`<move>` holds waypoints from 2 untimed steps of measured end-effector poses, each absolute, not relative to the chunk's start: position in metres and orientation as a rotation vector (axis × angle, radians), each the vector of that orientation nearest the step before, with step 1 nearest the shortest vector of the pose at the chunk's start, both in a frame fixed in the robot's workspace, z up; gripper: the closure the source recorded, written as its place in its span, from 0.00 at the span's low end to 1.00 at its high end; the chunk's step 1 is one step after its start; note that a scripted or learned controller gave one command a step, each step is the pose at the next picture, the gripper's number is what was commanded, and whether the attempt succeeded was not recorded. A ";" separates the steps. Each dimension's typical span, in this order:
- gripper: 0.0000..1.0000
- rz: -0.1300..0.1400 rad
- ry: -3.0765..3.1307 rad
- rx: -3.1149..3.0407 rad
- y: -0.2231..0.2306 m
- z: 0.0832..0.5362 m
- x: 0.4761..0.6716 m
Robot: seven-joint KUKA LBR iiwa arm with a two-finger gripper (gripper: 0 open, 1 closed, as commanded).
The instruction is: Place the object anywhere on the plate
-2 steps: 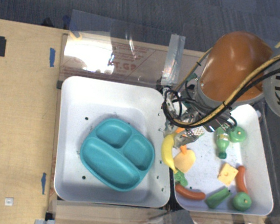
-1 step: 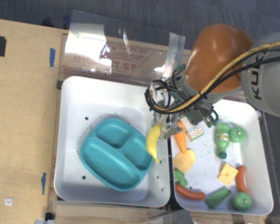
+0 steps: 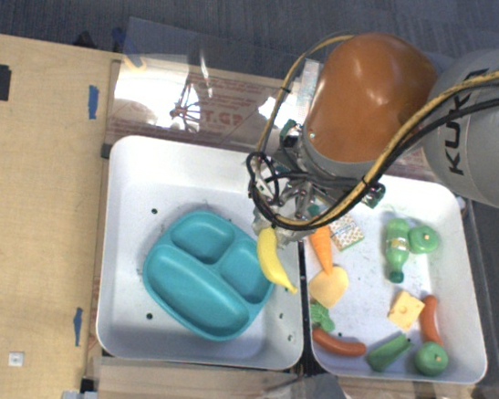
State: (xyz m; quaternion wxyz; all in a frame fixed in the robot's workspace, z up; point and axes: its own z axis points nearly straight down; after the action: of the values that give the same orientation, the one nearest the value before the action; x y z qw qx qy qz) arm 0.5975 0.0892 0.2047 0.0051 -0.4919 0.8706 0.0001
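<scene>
Two shallow white bins sit side by side on the desk: the left bin (image 3: 126,223) across the middle of the frame and the right bin (image 3: 466,298) toward the lower right. One teal plate (image 3: 206,276), split into three compartments, lies tilted in the left bin.

One banana (image 3: 274,257) hangs at the centre of the frame, just under the jaws (image 3: 284,231), over the plate's right edge and close to the wall between the bins. It is yellow, short and curved, its upper end tucked up into the wrist hardware and its lower end pointing down and right. Whether the jaws are clamped on it or merely above it cannot be told, since the cables and the orange band hide the tips.

The right bin holds a scatter of toy food: one carrot (image 3: 321,247), one yellow cheese wedge (image 3: 406,310), two red sausages (image 3: 337,345), and several green pieces, including a green bottle (image 3: 395,251).
</scene>
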 end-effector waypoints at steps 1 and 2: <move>1.00 -0.005 2.414 -1.990 0.105 0.289 0.576; 1.00 0.002 2.337 -2.090 0.170 0.296 0.536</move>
State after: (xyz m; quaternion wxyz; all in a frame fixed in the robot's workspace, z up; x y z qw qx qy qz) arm 0.5356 0.1697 0.2964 0.0030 -0.6666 0.7454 0.0008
